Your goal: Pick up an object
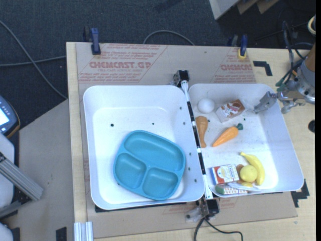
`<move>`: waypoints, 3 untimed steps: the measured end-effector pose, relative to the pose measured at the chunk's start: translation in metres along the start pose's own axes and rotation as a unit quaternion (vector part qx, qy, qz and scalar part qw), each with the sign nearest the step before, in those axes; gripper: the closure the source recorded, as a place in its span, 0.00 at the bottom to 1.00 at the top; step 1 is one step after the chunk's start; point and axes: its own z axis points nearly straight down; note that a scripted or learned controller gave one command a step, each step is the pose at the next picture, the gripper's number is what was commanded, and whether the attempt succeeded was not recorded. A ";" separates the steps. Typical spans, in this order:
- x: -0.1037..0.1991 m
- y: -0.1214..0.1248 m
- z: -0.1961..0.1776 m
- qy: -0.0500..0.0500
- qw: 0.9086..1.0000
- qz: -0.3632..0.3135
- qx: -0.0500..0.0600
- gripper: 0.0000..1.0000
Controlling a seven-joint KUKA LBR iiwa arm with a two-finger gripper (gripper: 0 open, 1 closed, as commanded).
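Observation:
The right bin [281, 129] holds a white ball [205, 106], a brown-and-white packet [230, 109], a tan cone-shaped piece [201, 128], a toy carrot [226, 135], a banana [254, 163], a yellow lemon [249, 173] and a red-and-white carton [224, 174]. My gripper [275, 104] hangs over the bin's far right corner, to the right of the packet. Its fingers [263, 103] are spread open with nothing between them.
A blue divided plate [149, 163] lies in the left bin [100, 114]. A flat printed packet [235, 189] rests at the right bin's near edge. Clamps [94, 35] hold the bench board at the back. Cables hang at the right, beside the arm [306, 87].

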 end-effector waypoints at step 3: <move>0.113 -0.016 0.090 0.000 1.000 0.000 0.000 1.00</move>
